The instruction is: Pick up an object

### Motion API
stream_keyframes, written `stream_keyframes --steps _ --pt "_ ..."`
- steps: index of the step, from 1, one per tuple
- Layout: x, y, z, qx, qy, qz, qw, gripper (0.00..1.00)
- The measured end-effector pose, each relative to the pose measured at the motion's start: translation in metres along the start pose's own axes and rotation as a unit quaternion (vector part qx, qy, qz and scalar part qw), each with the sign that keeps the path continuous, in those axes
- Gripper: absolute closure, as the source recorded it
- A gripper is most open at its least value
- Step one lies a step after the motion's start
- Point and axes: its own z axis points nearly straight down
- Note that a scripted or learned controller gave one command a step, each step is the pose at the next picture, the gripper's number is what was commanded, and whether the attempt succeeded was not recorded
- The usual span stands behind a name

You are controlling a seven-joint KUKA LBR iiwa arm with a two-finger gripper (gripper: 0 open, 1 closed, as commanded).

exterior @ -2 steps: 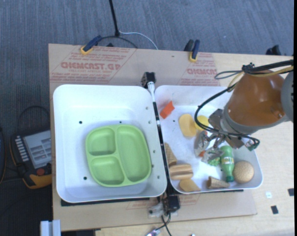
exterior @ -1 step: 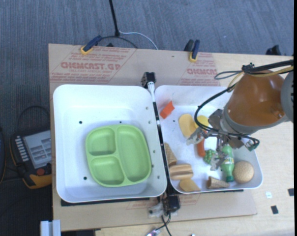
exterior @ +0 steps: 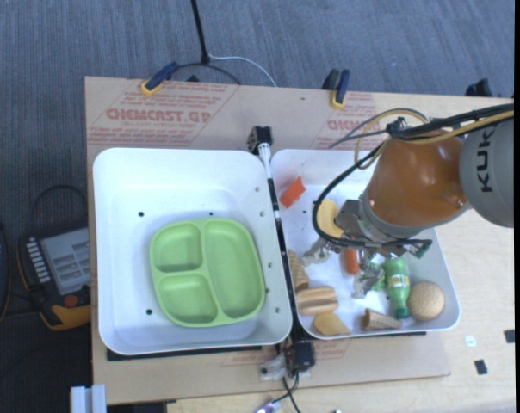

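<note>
Table [exterior: 157, 110] of brown board, two white bins side by side. Nearest edge of right bin [exterior: 449, 317]: row of food pieces – hot-dog bun [exterior: 316, 299], wedge of bread [exterior: 331, 323], ice-cream cone [exterior: 379, 320], round tan bun [exterior: 426, 300], green bottle [exterior: 398, 286] standing just beside the bun. Left bin [exterior: 122, 188] carries a green divided plate [exterior: 208, 270], three compartments. Gripper [exterior: 363, 265] low over the middle of the right bin, beneath the orange wrist band [exterior: 415, 183]; whether its fingers are released or clenched cannot tell. Small orange-red piece [exterior: 352, 261] right at the gripper; not clear if held. Yellow banana-like piece [exterior: 327, 218] partly under the arm. Farther back, orange block [exterior: 292, 191] near the divider. Clamps [exterior: 337, 89] on far table edge
</note>
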Motion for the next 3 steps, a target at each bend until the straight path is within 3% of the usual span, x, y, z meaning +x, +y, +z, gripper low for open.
stream_keyframes --steps 1,2,3 --pt "0.024 0.016 -0.001 0.003 -0.006 -0.243 0.9700 0.00" --pt "0.046 0.021 -0.001 0.006 -0.009 -0.313 0.9498 0.00" --pt "0.030 0.036 -0.001 0.005 -0.002 -0.392 0.9197 0.00"
